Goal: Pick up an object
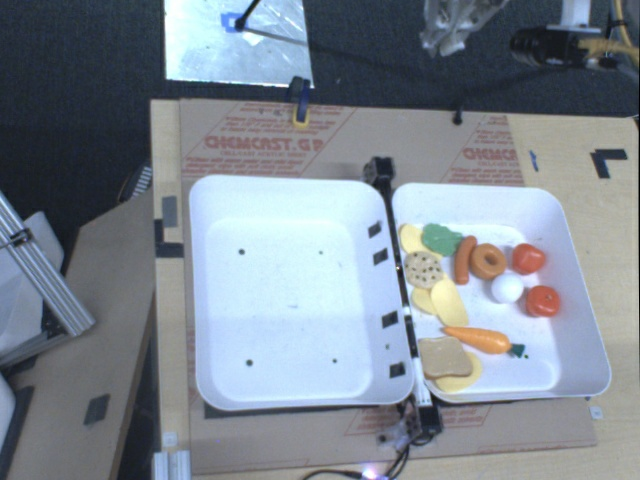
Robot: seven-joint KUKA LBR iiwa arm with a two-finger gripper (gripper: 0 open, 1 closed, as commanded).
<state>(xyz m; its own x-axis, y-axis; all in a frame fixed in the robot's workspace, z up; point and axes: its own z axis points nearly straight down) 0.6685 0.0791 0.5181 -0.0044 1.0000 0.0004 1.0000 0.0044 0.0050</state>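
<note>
Many toys (470,293) below end effector (452,30)

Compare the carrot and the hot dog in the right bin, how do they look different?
The carrot is orange with a green tip and tapers to a point; the hot dog is reddish-brown and blunt at both ends. The carrot lies nearly crosswise near the bin's front, the hot dog nearly lengthwise further back. Both are slim toy foods.

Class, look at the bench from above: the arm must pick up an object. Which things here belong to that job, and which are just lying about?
Belongs to the job:
tool, raised beyond the bench
right bin, holding toy food
carrot
doughnut
white egg
cookie

Just lying about:
left bin
shiny sheet on the floor
yellow clamp
</note>
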